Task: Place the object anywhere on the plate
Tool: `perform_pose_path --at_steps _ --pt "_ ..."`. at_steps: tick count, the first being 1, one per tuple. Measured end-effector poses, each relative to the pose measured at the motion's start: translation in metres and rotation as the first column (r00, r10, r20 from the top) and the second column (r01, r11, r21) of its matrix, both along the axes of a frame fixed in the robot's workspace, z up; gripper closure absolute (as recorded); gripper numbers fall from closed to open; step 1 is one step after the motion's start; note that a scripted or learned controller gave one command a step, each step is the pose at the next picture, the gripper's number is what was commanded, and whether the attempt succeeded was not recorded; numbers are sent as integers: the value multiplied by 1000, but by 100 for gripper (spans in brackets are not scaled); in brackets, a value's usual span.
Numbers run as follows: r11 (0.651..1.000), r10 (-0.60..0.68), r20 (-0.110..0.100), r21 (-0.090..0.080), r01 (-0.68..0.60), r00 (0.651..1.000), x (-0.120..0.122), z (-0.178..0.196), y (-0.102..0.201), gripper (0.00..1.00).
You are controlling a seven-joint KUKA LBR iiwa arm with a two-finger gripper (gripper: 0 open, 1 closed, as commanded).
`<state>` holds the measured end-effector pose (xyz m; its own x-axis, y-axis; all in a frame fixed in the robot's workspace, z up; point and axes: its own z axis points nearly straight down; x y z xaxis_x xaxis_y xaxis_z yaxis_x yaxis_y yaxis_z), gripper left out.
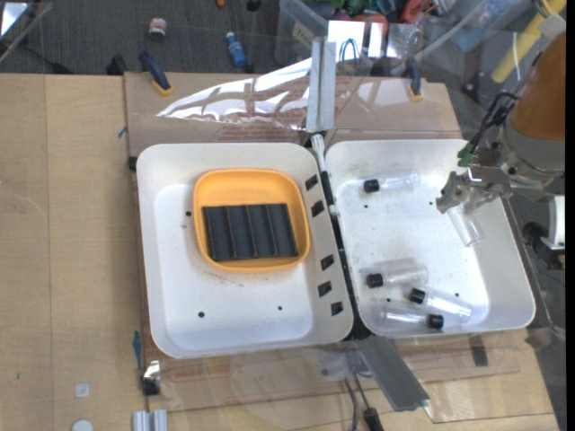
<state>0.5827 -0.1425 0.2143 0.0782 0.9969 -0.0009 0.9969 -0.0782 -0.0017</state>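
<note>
Four clear vials with black caps are seen in the right bin (503, 268): one vial (388, 185) near the back, three more (409, 299) clustered at the front. A further clear tube (465, 227) appears to hang just below the gripper (460, 197), though whether it is gripped cannot be told, nor can the opening of the jaws. The orange plate (250, 184), carrying a dark ridged insert (249, 232), lies in the left bin (171, 268). For a good placement, a firm hold should be confirmed, then the divider (325, 232) cleared with height to spare.
</note>
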Motion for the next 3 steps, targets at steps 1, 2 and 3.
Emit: perform_pose_path --at_steps 1,2,3 --pt "949 -316 2 -1 316 949 15 34 -14 100" --pt "961 -276 2 -1 276 961 42 59 -16 100" --pt "995 -102 3 -1 102 995 66 35 -22 100"
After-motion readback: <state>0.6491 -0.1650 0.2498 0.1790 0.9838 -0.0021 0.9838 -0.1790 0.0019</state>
